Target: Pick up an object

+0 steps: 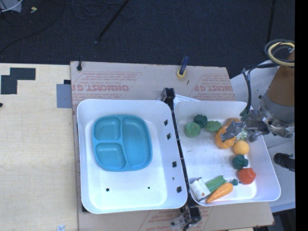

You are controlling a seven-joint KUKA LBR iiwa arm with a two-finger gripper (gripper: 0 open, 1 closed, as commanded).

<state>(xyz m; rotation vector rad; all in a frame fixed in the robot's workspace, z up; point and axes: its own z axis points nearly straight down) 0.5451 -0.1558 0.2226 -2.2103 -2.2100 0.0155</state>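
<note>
In the right-hand white bin (269,189), the robot's hand (237,130) hangs low over a cluster of toy food — whether it is wide, narrow or gripping anything cannot be told from this angle. Directly under and touching the hand lies an orange pepper-like piece (223,139); just below it sits a yellow lemon (241,147), then a dark green piece (240,161) and a red tomato (246,176). To the hand's left rest a green bumpy piece (213,126), a dark green broccoli (200,120) and a round green fruit (192,129). Well below — near the bin's front wall — lie a carrot (219,192) and a green-and-white piece (207,186). Far left, the other white bin (91,186) holds a blue divided plate (121,142).
</note>
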